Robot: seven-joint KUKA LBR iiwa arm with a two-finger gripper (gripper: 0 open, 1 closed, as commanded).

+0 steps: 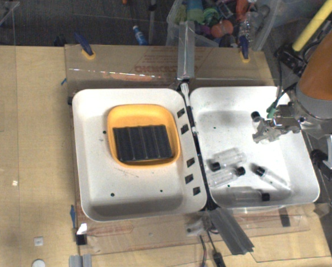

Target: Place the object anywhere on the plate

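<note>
- Sitting in the left bin (88, 149): one orange plate (142, 113) carrying one black ridged block (142, 142).
- Lying right of the plate: several clear tubes (227, 164).
- Gripper (264, 131): can't tell its state.

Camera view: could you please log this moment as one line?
gripper: over right bin | clear tubes: in right bin | plate: left bin

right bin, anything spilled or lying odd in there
No spill shows. Several clear tubes with black caps lie scattered at different angles on the right bin floor. The yellow plate holds a dark ridged slab.
</note>
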